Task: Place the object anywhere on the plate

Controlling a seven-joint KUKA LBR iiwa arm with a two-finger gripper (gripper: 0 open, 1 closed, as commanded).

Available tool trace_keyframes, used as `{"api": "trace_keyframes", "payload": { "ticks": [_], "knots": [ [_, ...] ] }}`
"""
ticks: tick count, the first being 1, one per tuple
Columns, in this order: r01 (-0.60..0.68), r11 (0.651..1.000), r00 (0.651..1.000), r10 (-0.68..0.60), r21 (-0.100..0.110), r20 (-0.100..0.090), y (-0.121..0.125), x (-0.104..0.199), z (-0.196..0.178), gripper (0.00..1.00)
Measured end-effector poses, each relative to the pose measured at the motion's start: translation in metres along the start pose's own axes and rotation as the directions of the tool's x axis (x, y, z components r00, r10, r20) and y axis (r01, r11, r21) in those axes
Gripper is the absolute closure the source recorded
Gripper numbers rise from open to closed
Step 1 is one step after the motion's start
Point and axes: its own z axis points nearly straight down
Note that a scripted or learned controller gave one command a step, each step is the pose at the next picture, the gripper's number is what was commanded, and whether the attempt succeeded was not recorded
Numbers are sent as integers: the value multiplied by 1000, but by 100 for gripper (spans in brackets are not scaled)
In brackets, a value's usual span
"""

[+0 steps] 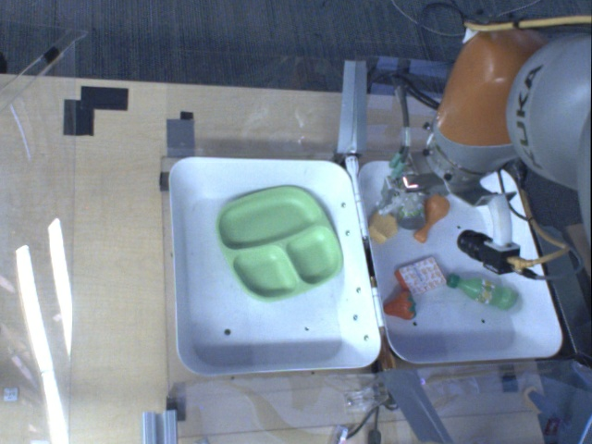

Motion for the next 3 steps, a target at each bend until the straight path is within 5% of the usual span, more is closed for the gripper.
{"api": "trace_keyframes", "payload": {
  "ticks": [1,2,3],
  "knots": [
    [-32,999,999,32,3,-1,45,89,41,100],
    [-32,999,999,32,3,-1,45,89,41,0],
    [236,972,972,-236,-14,3,-3,131,134,0]
  ]
}}
